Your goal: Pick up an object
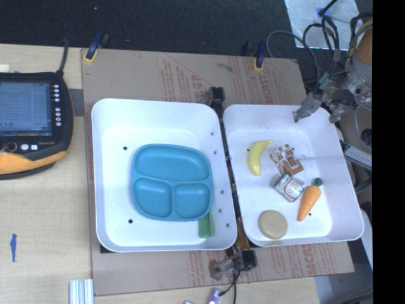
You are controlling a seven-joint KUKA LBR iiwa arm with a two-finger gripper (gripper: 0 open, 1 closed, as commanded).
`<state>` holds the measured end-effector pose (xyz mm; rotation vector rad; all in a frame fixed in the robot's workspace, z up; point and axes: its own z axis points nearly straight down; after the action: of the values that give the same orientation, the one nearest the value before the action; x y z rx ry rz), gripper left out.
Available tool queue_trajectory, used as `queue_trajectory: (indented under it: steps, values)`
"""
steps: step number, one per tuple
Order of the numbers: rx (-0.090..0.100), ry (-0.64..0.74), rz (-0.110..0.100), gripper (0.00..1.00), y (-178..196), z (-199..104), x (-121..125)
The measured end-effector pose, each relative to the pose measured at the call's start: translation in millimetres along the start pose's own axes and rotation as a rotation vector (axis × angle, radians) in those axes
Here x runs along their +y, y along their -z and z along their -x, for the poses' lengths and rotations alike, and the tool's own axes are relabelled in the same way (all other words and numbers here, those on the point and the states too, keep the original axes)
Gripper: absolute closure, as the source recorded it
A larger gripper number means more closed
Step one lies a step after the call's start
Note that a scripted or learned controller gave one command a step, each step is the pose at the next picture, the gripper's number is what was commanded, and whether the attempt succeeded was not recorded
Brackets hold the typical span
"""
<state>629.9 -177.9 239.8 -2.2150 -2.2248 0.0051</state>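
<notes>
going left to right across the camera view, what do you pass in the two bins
blue divided plate → green block → banana → round tan cookie → carrot

Both white bins (101,170) look like smooth, faintly glossy plastic on printed brown cardboard (171,75) over a pale wood bench (38,233), while the blue tray (171,181) at centre left is smooth matt plastic and the carrot (309,200) looks plasticky.

Arm at right edge, claw (310,109) angled leftward
</notes>
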Motion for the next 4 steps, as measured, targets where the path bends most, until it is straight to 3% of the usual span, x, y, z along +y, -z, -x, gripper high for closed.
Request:
queue_trajectory:
  steps: [1, 2, 3, 4]
  values:
    - [0.001, 0.0, -0.002, 0.0, -136, 21, -68]
    - [0.002, -0.001, 0.001, 0.0, -148, 34, 27]
    - [0.0, 0.001, -0.001, 0.0, -148, 34, -63]
    - [0.001, -0.001, 0.002, 0.0, -147, 34, 23]
